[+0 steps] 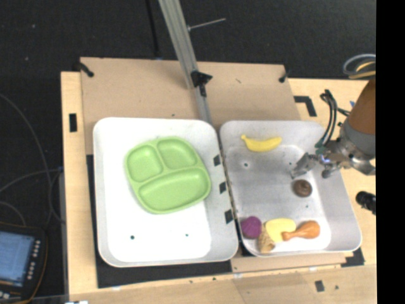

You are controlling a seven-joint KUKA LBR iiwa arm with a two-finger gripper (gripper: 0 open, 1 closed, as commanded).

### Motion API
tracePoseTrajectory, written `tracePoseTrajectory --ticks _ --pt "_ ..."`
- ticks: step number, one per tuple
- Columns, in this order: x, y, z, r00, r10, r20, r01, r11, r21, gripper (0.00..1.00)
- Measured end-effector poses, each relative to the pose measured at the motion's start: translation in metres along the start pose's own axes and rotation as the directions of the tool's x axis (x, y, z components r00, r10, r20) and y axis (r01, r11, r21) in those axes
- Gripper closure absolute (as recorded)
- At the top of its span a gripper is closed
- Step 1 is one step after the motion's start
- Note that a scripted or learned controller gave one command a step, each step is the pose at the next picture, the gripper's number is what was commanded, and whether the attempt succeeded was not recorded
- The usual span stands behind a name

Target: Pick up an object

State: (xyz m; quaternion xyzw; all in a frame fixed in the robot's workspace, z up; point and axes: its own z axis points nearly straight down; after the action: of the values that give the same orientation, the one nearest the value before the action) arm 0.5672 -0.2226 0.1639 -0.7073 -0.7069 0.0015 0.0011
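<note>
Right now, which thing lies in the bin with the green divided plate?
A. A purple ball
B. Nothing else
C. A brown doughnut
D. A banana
B: the green divided plate lies alone in the left bin; the other items sit in the right bin.

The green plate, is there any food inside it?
No. The green plate lies in the left bin, and its three compartments look bare. What lies under the plate is covered, so that can't be seen.
</note>
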Motion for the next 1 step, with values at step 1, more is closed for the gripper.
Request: tracePoseTrajectory --ticks 1 --pt "-0.0033 0.0022 0.0623 1.0 0.0 0.0 0.0 1.0 0.001 0.0"
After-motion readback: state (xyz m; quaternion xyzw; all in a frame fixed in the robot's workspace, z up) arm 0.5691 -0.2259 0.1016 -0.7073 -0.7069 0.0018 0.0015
